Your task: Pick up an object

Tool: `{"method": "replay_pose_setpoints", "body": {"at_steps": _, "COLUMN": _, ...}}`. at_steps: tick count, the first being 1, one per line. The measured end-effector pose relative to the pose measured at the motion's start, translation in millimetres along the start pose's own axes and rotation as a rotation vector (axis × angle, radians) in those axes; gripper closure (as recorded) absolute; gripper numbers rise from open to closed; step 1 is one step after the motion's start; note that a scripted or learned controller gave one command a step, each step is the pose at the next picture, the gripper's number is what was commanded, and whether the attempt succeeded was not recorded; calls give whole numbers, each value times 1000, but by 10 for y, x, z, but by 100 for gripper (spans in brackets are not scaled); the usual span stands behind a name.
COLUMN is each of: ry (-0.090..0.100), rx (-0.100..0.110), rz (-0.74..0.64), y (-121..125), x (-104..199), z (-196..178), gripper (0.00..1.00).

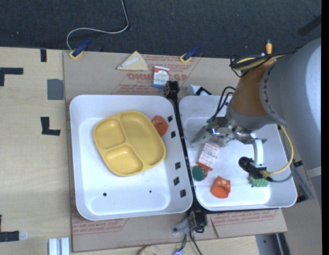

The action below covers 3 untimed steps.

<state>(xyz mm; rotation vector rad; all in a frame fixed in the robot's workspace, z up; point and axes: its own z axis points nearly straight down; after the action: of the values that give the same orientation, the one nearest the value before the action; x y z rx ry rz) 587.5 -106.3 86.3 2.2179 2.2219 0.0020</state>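
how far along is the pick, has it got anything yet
Done: the arm has reached over the right bin, with the gripper low, near the white packet. In hand: nothing seen between its fingers. Left: the grasp and lift. The packet, green piece and orange cup lie on the bin floor.

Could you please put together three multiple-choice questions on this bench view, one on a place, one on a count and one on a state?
1. Where does the yellow tray lie?
A. left bin
B. right bin
C. on the cardboard outside the bins

2. How many compartments does it have?
A. two
B. three
C. five

3. How does the orange cup in the right bin stand?
A. upright under the gripper
B. stacked on the tray
C. tipped on its side, apart from the gripper

Answers: 1 A, it sits inside the left bin. 2 B, three hollows show. 3 C, it lies tipped near the front wall, with the gripper farther back.
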Motion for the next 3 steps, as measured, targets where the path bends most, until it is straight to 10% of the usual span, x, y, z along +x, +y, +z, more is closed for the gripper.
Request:
{"method": "replay_pose_setpoints", "body": {"at_steps": 1, "ry": -3, "rx": -1, "rz": 0, "y": 1, "x": -10, "z": -96, "gripper": 100}}
{"method": "replay_pose_setpoints", "body": {"at_steps": 2, "ry": 2, "rx": 3, "rz": -1, "y": -287, "x": 721, "z": -983, "gripper": 100}}
{"method": "replay_pose_setpoints", "body": {"at_steps": 3, "ry": 2, "rx": 4, "rz": -1, "y": -291, "x": 718, "z": -977, "gripper": 0}}
